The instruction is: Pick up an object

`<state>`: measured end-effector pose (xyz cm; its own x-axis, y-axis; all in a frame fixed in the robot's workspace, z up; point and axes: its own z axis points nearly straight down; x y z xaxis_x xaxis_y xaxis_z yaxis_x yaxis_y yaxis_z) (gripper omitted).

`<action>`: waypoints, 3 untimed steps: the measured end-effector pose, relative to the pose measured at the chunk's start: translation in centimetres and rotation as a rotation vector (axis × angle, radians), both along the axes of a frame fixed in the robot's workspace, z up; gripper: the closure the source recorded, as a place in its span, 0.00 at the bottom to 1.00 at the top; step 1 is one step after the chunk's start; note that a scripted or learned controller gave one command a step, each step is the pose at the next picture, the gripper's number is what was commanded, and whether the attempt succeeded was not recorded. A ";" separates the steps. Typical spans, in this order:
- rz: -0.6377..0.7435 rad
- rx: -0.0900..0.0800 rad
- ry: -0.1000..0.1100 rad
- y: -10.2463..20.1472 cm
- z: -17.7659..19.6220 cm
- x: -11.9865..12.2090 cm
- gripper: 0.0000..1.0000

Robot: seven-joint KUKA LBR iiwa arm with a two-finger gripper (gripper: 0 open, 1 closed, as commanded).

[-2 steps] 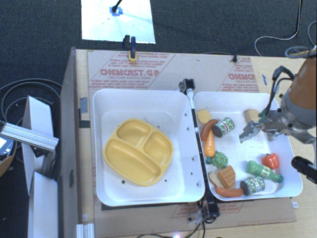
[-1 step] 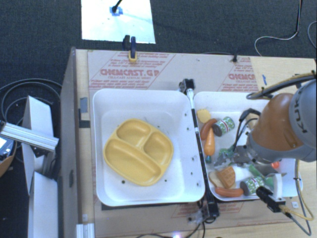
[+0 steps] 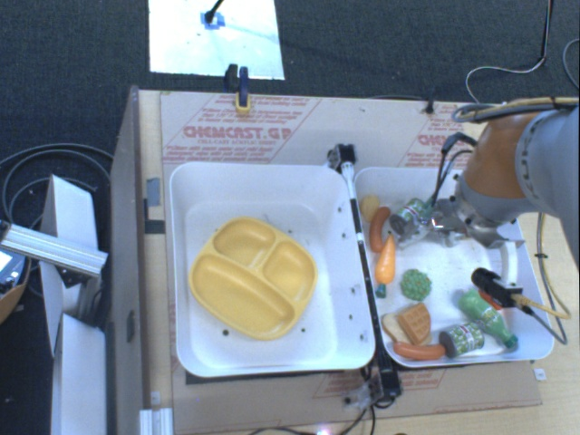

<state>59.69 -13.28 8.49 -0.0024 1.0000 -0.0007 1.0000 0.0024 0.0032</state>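
Note:
My gripper (image 3: pixel 431 224) reaches into the upper middle of the right bin (image 3: pixel 535 338) from the right, low over the floor. A small green-and-silver can (image 3: pixel 411 215) lies right at its tip, touching or partly covered by it. Just left of the can are a red sausage (image 3: pixel 379 227) and a carrot (image 3: pixel 386 259). A broccoli floret (image 3: pixel 416 285) sits below the gripper. I cannot make out whether the can is gripped.
The right bin also holds a toast slice (image 3: pixel 415 323), a second can (image 3: pixel 464 337), a green bottle (image 3: pixel 488 314) and a long sausage (image 3: pixel 412 352) near the front. A yellow divided plate (image 3: pixel 253 277) lies in the left bin (image 3: pixel 190 207).

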 end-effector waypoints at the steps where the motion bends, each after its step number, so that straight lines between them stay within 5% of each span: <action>1: 0.002 -0.002 0.013 3.1 0.0 6.1 0.00; 2: 0.005 -0.001 -0.001 3.3 1.2 6.4 1.00; 3: 0.002 0.001 -0.001 6.9 10.1 -0.6 1.00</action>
